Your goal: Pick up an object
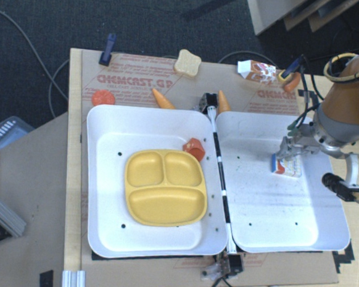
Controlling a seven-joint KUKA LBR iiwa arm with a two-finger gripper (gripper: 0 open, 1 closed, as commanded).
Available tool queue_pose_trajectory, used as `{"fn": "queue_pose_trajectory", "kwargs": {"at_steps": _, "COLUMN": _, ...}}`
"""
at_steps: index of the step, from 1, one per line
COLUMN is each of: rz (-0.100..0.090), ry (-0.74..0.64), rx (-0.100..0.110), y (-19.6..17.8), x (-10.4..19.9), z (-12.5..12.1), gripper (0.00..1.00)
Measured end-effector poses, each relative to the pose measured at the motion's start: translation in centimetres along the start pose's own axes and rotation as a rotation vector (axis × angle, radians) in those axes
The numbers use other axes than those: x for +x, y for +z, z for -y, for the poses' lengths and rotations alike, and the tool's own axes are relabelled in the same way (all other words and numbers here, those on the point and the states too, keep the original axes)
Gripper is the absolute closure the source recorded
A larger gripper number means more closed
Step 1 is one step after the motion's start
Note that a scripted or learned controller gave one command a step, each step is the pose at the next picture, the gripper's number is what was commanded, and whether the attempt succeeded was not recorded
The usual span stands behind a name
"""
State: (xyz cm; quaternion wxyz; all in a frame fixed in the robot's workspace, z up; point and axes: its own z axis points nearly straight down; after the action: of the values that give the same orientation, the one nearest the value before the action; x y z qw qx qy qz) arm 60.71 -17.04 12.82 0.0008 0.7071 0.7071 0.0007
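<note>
Bins come first: the left bin (102, 183) bears a yellow divided plate (163, 187) with a red toy piece (195, 148) at its upper right corner. The right bin (297, 223) holds one small red, white and blue carton (281, 167) near its upper middle. I read the gripper (291, 160) as lowered directly over that carton, presumably lined up to grasp it. Whether it is spread or closed, I cannot tell, so I record no grasp.
</note>
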Motion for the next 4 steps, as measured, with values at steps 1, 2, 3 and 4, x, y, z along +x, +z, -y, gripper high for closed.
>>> {"fn": "queue_pose_trajectory", "kwargs": {"at_steps": 1, "rz": 0.000, "ry": 0.000, "rx": 0.000, "y": 0.0, "x": 0.0, "z": 0.0, "gripper": 0.00}}
{"fn": "queue_pose_trajectory", "kwargs": {"at_steps": 2, "rz": 0.001, "ry": -0.001, "rx": 0.000, "y": 3.0, "x": -0.1, "z": -1.2, "gripper": 0.00}}
{"fn": "queue_pose_trajectory", "kwargs": {"at_steps": 3, "rz": 0.002, "ry": -0.002, "rx": -0.003, "y": 1.9, "x": -0.1, "z": -1.3, "gripper": 1.00}}
{"fn": "queue_pose_trajectory", "kwargs": {"at_steps": 4, "rz": 0.002, "ry": -0.003, "rx": -0.020, "y": 3.5, "x": -1.0, "z": 1.1, "gripper": 1.00}}
